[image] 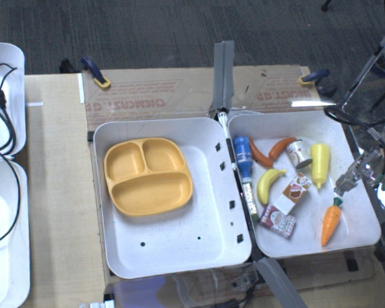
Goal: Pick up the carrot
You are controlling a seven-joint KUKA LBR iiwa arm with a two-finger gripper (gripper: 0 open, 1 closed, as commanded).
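Fingers (345,185) of the grey arm hang over the right-hand edge of the right bin (363,232). They are a blurred metallic cluster from this angle, and I cannot tell whether they are spread or closed. Nothing can be seen between them.

The carrot (330,224) lies flat in the near right corner of that bin, just below them. Its green top points up toward the arm and its tapered tip points toward the bin's near wall. It is apart from its neighbours: a small carton (278,219) lies to its left, and a yellow bottle (320,164) and a banana (268,184) lie farther up the bin.

It looks like a toy carrot, probably light, rigid moulded plastic. Weight should be no trouble, and it should neither squash nor break. The risk is its smooth, cone-shaped surface, which could squirt out of a pinch toward the narrow end. The best hold is probably across the thick upper part of the orange body, just under the green top, with the grip set square to its long axis. The bin wall close by leaves little room on that side.
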